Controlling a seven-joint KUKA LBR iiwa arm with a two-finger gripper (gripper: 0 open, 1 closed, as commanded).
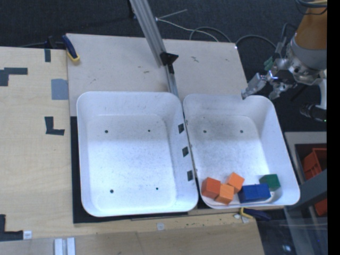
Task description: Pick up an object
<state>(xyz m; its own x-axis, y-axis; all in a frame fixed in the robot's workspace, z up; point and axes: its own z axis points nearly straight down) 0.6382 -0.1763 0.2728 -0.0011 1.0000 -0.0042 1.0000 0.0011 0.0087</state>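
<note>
White right bin (265, 116), blocks (239, 187) crowding its near edge; end effector (258, 87) spread, empty

A pale wooden bench (32, 158) marked with grey tape patches (59, 88) spans nine to six o'clock. Dark carpeted floor (64, 7) runs along twelve o'clock, crossed by loose cables (212, 33) toward one o'clock.

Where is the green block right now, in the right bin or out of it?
In. The green block sits inside the right bin, at its near right corner beside the blue block. The gripper is above the bin's far rim.
</note>
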